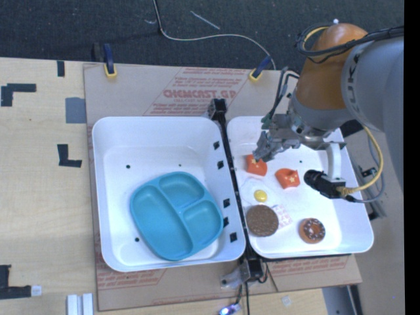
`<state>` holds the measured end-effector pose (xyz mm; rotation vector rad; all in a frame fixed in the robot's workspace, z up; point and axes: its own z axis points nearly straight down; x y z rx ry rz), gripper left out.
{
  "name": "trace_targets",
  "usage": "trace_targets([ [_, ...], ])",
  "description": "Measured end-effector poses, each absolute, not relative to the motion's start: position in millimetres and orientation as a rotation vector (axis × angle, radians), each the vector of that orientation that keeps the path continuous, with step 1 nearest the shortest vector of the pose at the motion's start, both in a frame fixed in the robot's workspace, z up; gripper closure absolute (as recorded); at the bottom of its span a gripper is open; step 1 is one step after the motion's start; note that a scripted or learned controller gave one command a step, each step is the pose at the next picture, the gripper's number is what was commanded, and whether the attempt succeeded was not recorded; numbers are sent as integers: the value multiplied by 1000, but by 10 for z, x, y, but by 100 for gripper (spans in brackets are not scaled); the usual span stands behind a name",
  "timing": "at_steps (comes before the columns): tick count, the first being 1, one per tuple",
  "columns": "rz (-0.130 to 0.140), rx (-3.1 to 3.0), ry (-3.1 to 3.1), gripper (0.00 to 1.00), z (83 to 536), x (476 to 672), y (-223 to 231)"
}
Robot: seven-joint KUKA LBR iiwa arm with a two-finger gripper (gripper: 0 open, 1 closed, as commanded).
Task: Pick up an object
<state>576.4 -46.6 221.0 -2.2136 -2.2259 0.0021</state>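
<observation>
My end effector (264, 153) is hovering in the right bin (354, 241), just above the orange block (256, 167); whether it is spread, I cannot tell. That bin is also holding a red piece (287, 178), yellow piece (260, 195), brown disc (262, 220) and doughnut (312, 230); the left bin (111, 136) is holding a blue divided plate (176, 214).

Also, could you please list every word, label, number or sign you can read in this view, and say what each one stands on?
"CHEMCAST GP", in red print on the brown board under the two white bins.
More red lines beside and below it on the same board: too small and blurred to read.
Red print on the board's front edge: blurred, unreadable.
</observation>
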Motion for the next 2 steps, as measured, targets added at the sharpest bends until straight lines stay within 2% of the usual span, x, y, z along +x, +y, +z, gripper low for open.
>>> trace_targets([
  [1,0,-2211,-2229,100,2153,5929,150],
  [2,0,-2213,-2228,100,2149,6102,579],
])
